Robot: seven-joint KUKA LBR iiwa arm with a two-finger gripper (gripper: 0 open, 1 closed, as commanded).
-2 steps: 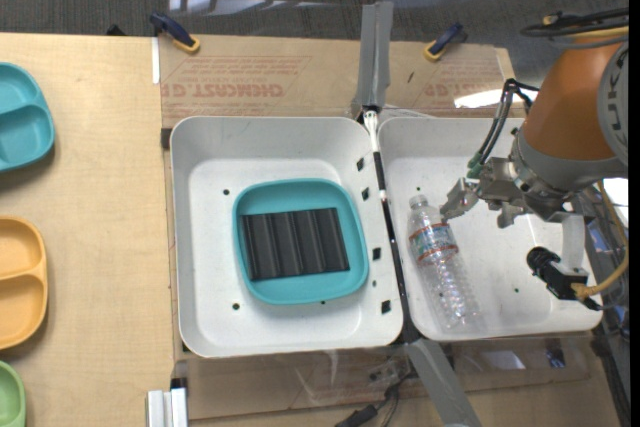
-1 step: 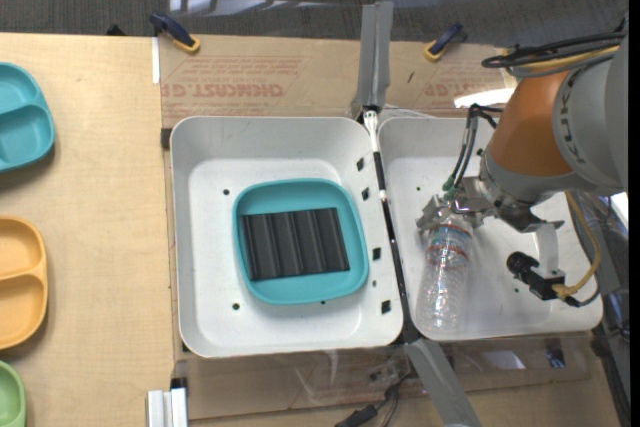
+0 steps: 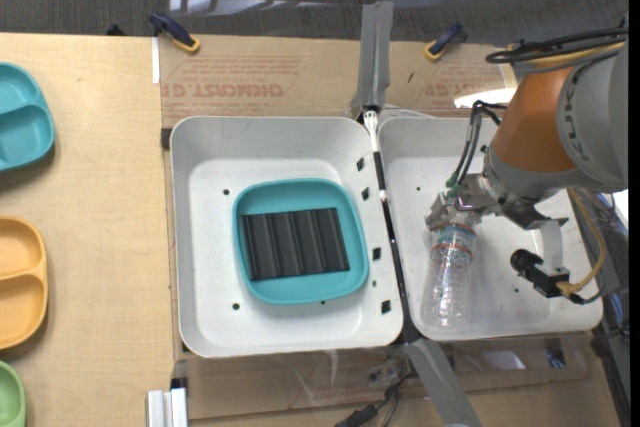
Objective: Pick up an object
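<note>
A clear plastic bottle (image 3: 449, 275) lies on its side in the right bin (image 3: 480, 315). It looks empty, light, slick and easily crushed, so the ribbed middle seems the best hold. The end effector (image 3: 455, 208) sits at the bottle's cap end; its state cannot be told. The cardboard (image 3: 250, 75) behind reads "CHEMCOTZ", mirrored.

I see my arm (image 3: 590, 120): grey casing with dark lettering, a broad orange band (image 3: 530, 125), black cables looping over it, and metal gripper (image 3: 455, 208) hardware below.
</note>
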